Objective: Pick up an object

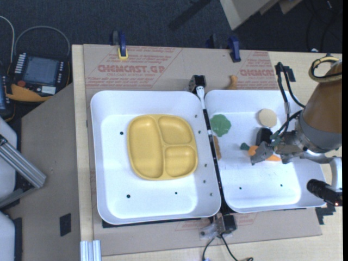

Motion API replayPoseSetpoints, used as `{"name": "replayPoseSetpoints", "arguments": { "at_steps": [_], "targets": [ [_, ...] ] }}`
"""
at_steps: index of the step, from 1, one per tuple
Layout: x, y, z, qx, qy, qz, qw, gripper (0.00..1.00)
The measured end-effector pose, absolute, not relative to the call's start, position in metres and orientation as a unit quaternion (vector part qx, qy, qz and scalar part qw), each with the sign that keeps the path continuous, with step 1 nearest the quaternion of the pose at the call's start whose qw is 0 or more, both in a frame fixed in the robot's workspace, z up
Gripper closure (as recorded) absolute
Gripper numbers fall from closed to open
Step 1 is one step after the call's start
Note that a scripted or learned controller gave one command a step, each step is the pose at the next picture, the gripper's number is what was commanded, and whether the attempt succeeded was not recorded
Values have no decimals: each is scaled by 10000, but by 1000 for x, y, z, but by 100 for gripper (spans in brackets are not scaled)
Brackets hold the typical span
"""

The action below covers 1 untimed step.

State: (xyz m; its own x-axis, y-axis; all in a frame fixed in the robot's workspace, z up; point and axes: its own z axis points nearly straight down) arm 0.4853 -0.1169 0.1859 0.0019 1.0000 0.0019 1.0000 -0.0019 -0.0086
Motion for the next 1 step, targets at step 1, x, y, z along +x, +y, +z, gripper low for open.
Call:
{"name": "replayPoseSetpoints", "arguments": {
  "at_steps": [1],
  "targets": [
    [487, -117, 189, -7071, -7071, 3, 7, 0]
  ]
}}
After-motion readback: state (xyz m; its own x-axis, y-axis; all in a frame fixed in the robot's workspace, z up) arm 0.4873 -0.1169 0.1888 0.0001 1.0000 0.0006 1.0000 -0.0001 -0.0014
